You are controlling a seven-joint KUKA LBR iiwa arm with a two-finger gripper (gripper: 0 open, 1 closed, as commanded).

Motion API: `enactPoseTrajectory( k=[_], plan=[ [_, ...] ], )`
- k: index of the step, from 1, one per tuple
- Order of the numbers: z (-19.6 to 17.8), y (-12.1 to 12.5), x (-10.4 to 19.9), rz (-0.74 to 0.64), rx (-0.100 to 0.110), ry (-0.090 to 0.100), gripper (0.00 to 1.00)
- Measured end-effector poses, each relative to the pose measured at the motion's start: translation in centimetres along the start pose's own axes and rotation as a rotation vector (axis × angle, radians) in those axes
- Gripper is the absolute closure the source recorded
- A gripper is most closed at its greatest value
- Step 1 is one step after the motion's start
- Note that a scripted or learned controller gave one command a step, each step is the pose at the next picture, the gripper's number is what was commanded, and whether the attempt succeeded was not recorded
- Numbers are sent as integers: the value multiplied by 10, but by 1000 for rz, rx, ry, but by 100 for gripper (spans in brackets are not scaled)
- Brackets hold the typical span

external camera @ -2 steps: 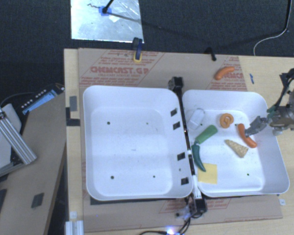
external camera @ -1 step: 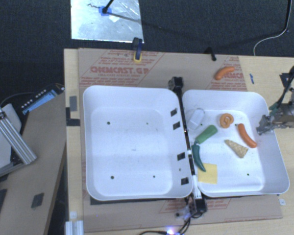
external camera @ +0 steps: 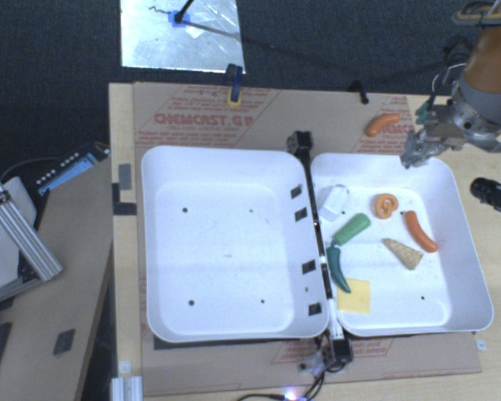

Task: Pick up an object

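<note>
fingers (external camera: 415,154), grip unclear, hover above the right bin (external camera: 463,224); orange sausage (external camera: 420,230) lies diagonally.

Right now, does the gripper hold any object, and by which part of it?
Nothing is seen held. The gripper hangs over the far rim of the right bin, and the orange sausage lies outside the bin, apart from it.

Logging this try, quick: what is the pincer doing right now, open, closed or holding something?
Pincer: cannot be told; it hangs over the far rim of the right bin, with nothing visibly held.
</note>
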State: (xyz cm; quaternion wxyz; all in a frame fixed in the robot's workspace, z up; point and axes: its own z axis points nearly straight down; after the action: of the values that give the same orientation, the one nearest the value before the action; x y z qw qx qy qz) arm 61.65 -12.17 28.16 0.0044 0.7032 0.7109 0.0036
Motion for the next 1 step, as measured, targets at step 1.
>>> enactPoseTrajectory(
  k=[1],
  plan=[
    [-165, -1, 22, 3, -11, -2, 100]
  ],
)
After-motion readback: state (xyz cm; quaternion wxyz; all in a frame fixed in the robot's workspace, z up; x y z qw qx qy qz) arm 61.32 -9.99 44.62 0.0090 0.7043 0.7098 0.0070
